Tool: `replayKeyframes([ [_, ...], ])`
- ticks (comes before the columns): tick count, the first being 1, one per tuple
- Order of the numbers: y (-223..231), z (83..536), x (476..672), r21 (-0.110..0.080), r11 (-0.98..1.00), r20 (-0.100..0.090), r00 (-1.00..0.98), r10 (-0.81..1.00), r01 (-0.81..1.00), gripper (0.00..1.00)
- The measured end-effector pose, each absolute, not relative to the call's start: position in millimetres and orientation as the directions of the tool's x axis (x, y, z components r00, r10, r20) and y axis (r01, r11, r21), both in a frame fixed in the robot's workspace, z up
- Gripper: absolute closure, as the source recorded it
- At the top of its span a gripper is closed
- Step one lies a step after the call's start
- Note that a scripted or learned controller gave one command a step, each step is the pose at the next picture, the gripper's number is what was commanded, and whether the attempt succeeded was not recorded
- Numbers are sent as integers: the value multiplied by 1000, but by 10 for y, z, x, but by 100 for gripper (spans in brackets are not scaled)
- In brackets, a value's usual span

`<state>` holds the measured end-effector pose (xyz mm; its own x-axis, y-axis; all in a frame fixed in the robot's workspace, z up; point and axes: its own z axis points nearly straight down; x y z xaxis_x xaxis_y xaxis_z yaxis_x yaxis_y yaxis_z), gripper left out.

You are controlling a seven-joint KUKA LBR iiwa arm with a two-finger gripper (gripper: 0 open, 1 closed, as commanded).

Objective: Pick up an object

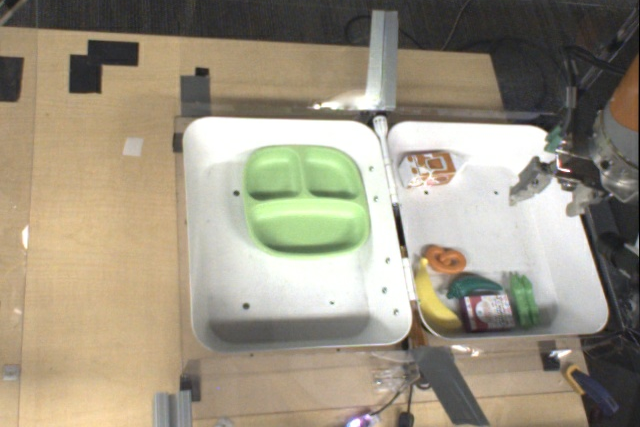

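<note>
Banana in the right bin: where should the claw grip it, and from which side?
Grip the banana across its middle, coming straight down. It lies lengthwise against the bin's left wall, with the pretzel at its top and the bottle close on its right, so space is tight; I'd expect the upper middle to be freest.

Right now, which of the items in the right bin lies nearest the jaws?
The white and orange packet, alone near the right bin's far left corner. The pretzel, banana and bottle cluster along the near edge, farther from the gripper.
</note>
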<state>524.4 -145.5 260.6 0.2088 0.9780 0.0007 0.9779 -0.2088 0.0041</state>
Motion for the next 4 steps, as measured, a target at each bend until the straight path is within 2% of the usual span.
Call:
replayKeyframes([
  [1,-1364,2611,5184,4,128,-1,-128,992,992,0],
  [2,-1364,2610,5184,5,127,-1,-127,992,992,0],
  [3,-1121,1466,4872,1,73,0,-73,997,997,0],
  [4,-988,1174,4874,2,20,1,-20,1000,1000,0],
])
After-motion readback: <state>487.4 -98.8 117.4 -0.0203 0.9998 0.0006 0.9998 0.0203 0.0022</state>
